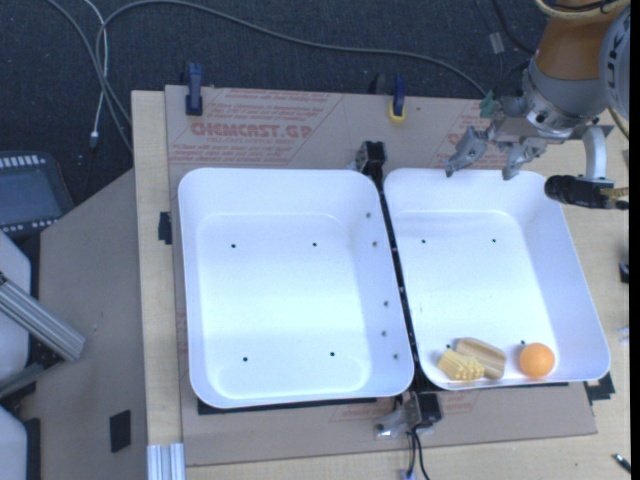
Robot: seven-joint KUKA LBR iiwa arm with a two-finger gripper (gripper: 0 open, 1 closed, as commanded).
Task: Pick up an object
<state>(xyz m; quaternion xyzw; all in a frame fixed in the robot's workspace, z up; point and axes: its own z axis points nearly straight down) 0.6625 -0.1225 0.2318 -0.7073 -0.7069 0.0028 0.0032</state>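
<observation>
At the upper right of the frame we find the arm [580,38] reaching in, its gripper [493,160] poised over the far rim of the right bin [480,288]. Its two fingers [462,156] stand spread apart with nothing between them, so we record it as released and carrying no load. We judge this stance to be a ready position ahead of a descent, since it sits well apart from any object. Toward the lower right of the frame, along the near edge of the right bin, lie three candidates for the pick: a yellow corn-like piece [460,366], a tan bread-like roll [482,351] touching it just behind, and an orange ball [537,359] a little to their right. The first two are crowded together, which we expect could complicate a clean grasp; the ball lies free of them but near the bin wall. Left of centre, the left bin [290,288] shows a bare white floor with small dark dots. Both bins rest side by side on a cardboard sheet [250,128] clamped to the bench.
</observation>
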